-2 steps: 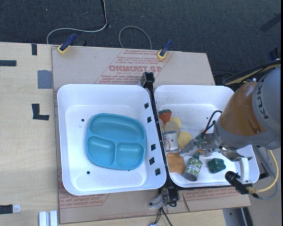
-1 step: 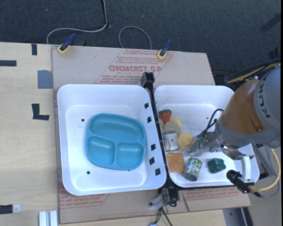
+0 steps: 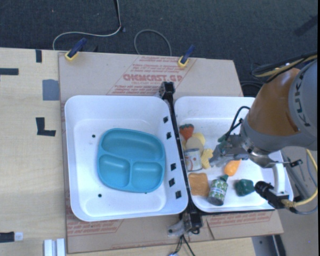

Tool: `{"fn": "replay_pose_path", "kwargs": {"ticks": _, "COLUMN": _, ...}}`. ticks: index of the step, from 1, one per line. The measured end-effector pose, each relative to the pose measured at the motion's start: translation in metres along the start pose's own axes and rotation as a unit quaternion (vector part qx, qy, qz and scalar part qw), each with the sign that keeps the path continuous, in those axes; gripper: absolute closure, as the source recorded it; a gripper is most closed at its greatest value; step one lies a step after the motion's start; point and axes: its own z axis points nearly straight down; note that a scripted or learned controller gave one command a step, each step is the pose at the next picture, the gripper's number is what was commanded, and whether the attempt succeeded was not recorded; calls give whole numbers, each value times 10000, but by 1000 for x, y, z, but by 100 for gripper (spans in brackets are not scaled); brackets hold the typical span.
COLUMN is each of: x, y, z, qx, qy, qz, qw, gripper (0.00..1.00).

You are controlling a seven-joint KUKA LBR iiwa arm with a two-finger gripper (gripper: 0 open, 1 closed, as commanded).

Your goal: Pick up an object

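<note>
Arm sits highest, over the right bin. Our hand hangs just beside the orange piece, which lies toward the bin's near edge. We can't tell its opening or any hold.

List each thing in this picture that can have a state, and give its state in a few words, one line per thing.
blue tray: flat in the left bin, compartments bare.
green bottle: lying on its side in the right bin.
strawberry: resting by the divider.
orange ball: loose, beside the gripper.
gripper: low over the right bin.
</note>
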Motion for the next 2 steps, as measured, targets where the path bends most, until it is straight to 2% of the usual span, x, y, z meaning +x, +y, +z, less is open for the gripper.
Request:
{"fn": "replay_pose_path", "kwargs": {"ticks": 1, "x": -3, "y": -1, "z": 5, "qx": 32, "qy": -4, "qz": 26, "qw": 10000, "gripper": 0}}
{"fn": "replay_pose_path", "kwargs": {"ticks": 2, "x": -52, "y": 1, "z": 70, "qx": 56, "qy": -10, "qz": 48, "qw": 10000, "gripper": 0}}
